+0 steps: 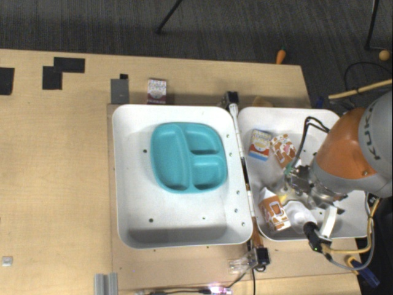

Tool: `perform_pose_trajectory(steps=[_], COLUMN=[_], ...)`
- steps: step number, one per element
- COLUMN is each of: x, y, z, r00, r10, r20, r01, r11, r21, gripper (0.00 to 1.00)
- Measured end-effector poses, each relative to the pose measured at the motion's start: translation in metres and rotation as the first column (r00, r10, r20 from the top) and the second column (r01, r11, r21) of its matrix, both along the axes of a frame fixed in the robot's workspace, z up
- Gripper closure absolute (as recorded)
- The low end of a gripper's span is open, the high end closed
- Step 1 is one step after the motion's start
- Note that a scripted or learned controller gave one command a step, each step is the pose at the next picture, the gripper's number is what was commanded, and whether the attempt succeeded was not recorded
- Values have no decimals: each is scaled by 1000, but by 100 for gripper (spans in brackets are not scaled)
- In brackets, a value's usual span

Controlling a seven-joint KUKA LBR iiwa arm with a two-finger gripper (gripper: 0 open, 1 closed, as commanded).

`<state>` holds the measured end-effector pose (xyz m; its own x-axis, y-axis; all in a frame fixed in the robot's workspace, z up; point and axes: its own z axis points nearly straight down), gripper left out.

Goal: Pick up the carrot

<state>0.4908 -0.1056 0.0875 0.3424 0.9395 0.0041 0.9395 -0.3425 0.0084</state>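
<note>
carrot lies on bench, well apart from pincer.

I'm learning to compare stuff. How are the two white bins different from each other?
The left bin holds one teal divided tray; the right bin holds several small packets. The robot arm hangs over the right bin, while nothing hangs over the left bin. Both bins are white, shallow and sit side by side.
</note>
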Motion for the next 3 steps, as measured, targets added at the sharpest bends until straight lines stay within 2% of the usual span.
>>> perform_pose_trajectory(steps=[1, 2, 3], x=[43, 92, 91], y=[-70, -54, -55], z=[-1, -2, -2], r00=[967, 994, 994], r10=[255, -112, -112], r20=[-3, -6, -6], r01=[-255, 112, 112], r11=[967, 994, 994], r21=[-6, 0, -1], gripper=[0, 0, 0])
